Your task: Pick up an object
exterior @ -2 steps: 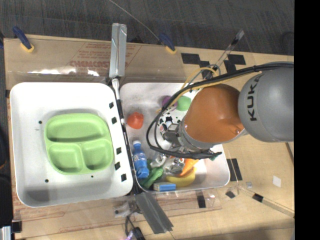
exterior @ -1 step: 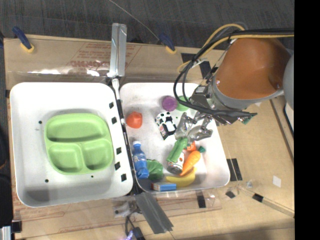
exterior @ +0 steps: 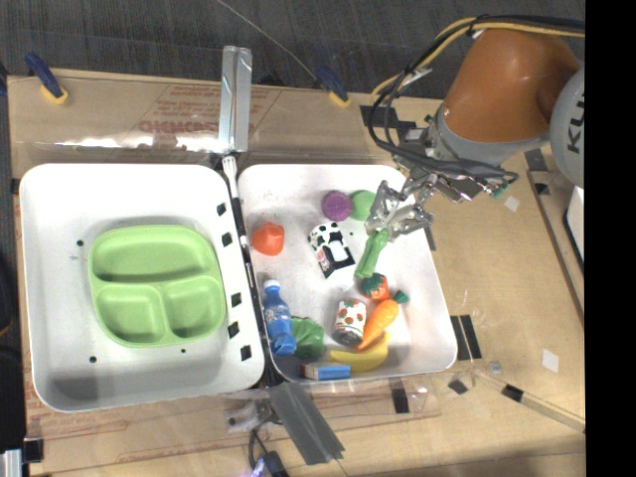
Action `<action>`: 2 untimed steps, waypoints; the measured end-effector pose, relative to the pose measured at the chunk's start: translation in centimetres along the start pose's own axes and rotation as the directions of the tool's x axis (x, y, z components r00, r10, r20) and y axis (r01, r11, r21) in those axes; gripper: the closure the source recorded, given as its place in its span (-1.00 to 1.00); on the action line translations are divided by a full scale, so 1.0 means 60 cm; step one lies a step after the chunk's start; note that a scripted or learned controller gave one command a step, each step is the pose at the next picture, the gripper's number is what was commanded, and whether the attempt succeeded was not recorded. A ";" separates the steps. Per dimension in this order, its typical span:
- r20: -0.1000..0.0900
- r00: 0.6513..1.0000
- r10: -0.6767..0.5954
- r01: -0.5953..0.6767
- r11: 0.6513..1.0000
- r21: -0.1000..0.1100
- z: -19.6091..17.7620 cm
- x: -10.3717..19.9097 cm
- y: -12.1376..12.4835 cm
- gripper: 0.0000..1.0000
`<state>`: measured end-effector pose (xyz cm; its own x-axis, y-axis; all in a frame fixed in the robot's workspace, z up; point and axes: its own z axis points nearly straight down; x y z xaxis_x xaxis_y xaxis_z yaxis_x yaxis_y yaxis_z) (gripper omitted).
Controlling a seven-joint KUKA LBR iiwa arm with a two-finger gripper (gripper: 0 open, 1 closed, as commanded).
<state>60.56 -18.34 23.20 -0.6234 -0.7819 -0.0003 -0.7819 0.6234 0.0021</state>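
Note:
My gripper (exterior: 397,214) hangs over the upper right part of the right bin (exterior: 437,306), under the orange-banded wrist (exterior: 502,82). Directly below it a long green stalk (exterior: 373,251) slants down to a small orange and red piece (exterior: 374,286); the stalk's top end reaches the gripper, and I cannot tell whether it is held. Just left of the gripper lie a purple ball (exterior: 336,205) and a green ball (exterior: 361,203).
The right bin also holds an orange cup (exterior: 268,238), a black-and-white toy (exterior: 331,246), a blue bottle (exterior: 276,316), a spotted can (exterior: 349,318), a carrot (exterior: 383,321), a banana (exterior: 358,358) and a blue block (exterior: 326,371). A green divided tray (exterior: 156,284) fills the left bin (exterior: 50,217).

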 end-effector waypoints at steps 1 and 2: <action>0.003 0.998 -0.066 0.066 0.998 0.003 -0.011 -0.105 -0.028 1.00; 0.002 0.998 -0.062 0.062 0.998 0.003 -0.011 -0.102 -0.030 -1.00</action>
